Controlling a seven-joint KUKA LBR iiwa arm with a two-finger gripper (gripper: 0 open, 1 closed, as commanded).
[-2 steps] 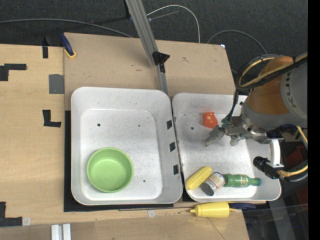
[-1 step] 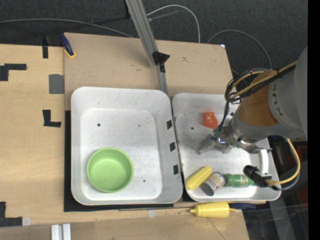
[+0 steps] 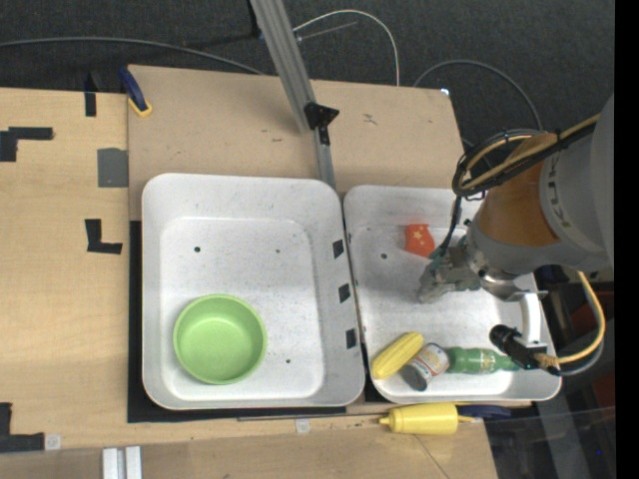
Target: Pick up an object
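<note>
In the right bin (image 3: pixel 384 297) my gripper (image 3: pixel 435 285) reaches down from the right, its tip close to the bin floor near the middle. A small red-orange block (image 3: pixel 418 238) lies just above and left of the tip, apart from it. Along the front wall of the same bin lie a yellow corn cob (image 3: pixel 396 354), a small tin can (image 3: pixel 429 365) and a green bottle (image 3: pixel 481 360). I see nothing between the fingers.
The left bin (image 3: pixel 240 208) holds a green bowl (image 3: pixel 220 338) at its front left. A yellow bottle-shaped object (image 3: pixel 423 419) lies on the bench outside the right bin's front wall. A grey pole (image 3: pixel 285 48) slants in from the top. Cables loop over the arm's wrist.
</note>
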